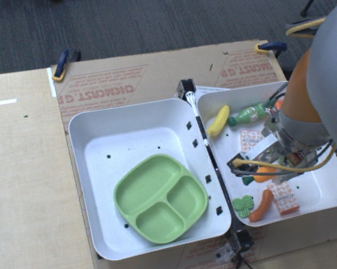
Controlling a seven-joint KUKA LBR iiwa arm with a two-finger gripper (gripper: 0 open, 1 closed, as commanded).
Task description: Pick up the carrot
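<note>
The carrot [263,178], orange with a green stalk end [247,180], lies in the right bin [330,197] near its middle. My gripper [267,165] hangs directly over it, and the wrist hides most of the carrot's length. From this view I cannot tell whether the carrot is between the fingers or just beneath them. The grey arm with its orange band comes in from the right above the bin.
The right bin also holds a yellow banana [217,120], a green bottle [248,114], a reddish-orange sausage-like piece [260,206], a green leafy piece [243,204] and printed packets [284,198]. A green divided plate [161,198] lies in the left bin [92,174].
</note>
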